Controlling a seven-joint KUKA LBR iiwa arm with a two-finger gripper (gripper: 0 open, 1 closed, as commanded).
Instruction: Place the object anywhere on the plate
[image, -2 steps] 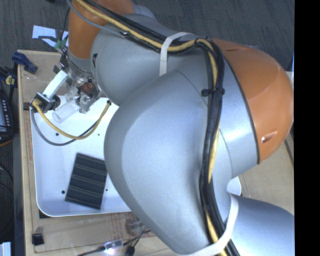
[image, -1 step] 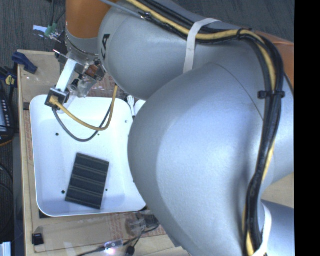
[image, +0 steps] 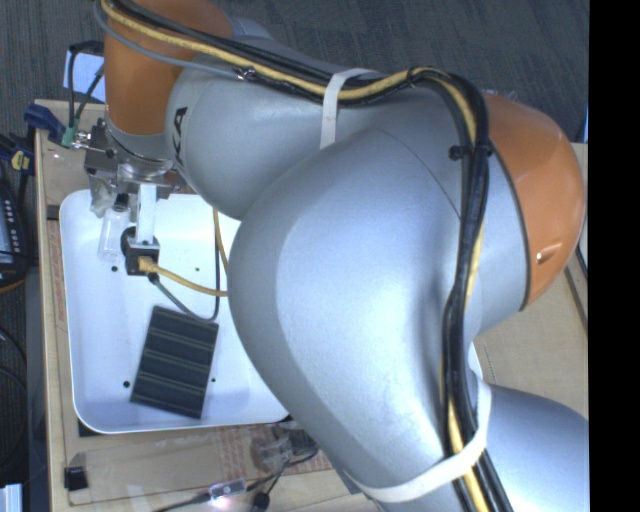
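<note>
At the far left we see the wooden surface (image: 45, 330) and, on it, a shallow white bin (image: 90, 320) whose floor takes up the left third of the camera view. At about seven o'clock in that bin lies a dark ribbed slab (image: 177, 361), flat, tilted slightly off the bin's edges, with lengthwise grooves across its top. We take it to be the plate, though we cannot be sure; it looks stiff and light, with a non-slippery grooved face that should keep a small thing from sliding.

Moving right and up, at roughly eleven o'clock, the gripper (image: 122, 225) hangs over the bin's upper left corner, below the orange band of the arm (image: 400, 280). Its fingers point down toward the bin floor; we cannot tell whether they are parted or closed, and we cannot make out any object between them. A yellow cable (image: 185, 285) trails from the wrist toward three o'clock.

We cannot locate the object to be placed: the arm's grey bulk covers the rest. If it is small, taking it across its narrowest span seems wisest.
</note>
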